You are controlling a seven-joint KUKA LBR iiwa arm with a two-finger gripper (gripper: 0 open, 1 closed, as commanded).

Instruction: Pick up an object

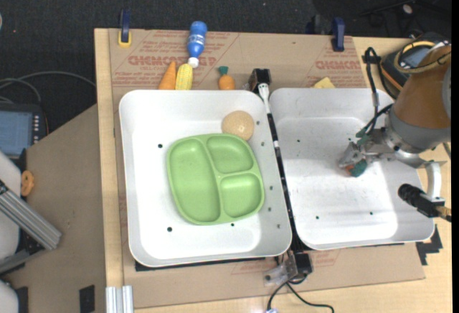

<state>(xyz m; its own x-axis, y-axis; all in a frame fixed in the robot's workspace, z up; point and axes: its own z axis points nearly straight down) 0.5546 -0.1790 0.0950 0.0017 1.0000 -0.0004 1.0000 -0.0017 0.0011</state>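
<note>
Gripper (356, 159) low inside the right bin (315, 197), near its right side; cannot tell whether clenched or released. Small orange-and-teal object (356, 169) just beneath the tips, on the bin floor, touching or nearly so. In the left bin (143, 161), a green divided plate (214, 179) with a tan round object (238, 124) just beside its upper edge. Behind the bins, on the board: corn cob (184, 77), blue-capped bottle (196, 41), small carrot (226, 80).
</note>
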